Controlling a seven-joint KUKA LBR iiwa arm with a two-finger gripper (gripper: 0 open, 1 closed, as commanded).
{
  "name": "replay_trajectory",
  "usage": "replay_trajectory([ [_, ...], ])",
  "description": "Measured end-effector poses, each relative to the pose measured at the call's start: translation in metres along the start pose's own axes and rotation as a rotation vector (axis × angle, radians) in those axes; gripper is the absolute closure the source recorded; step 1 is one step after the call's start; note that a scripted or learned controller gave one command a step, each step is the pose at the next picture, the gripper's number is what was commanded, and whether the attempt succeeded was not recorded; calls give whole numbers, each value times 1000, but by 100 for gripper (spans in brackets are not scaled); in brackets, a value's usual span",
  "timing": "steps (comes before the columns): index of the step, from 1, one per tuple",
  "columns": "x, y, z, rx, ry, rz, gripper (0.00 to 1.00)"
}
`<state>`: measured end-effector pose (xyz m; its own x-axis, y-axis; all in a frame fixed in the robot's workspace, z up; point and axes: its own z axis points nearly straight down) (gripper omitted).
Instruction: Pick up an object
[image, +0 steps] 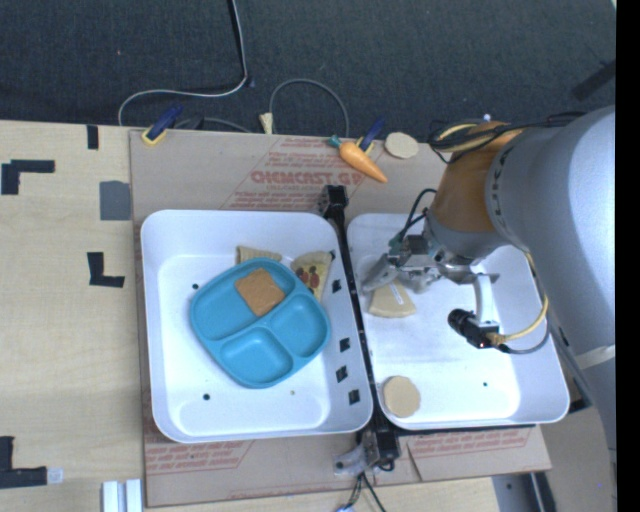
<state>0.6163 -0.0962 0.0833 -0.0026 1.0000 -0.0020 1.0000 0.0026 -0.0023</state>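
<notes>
My gripper is low over the left part of the right bin. It hangs just above a pale cream wedge-shaped piece that lies on the bin floor. I see nothing held in it. A round tan biscuit lies near the same bin's front left corner. In the left bin a blue divided plate carries a brown square of toast.
Two yellowish food pieces lie behind the plate in the left bin. A toy carrot and a tan disc rest on the cardboard behind the bins. The arm's grey body covers the right bin's far right side.
</notes>
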Motion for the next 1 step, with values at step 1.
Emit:
replay_trajectory([
  [1, 1, 0, -15, 1, 3, 0, 100],
])
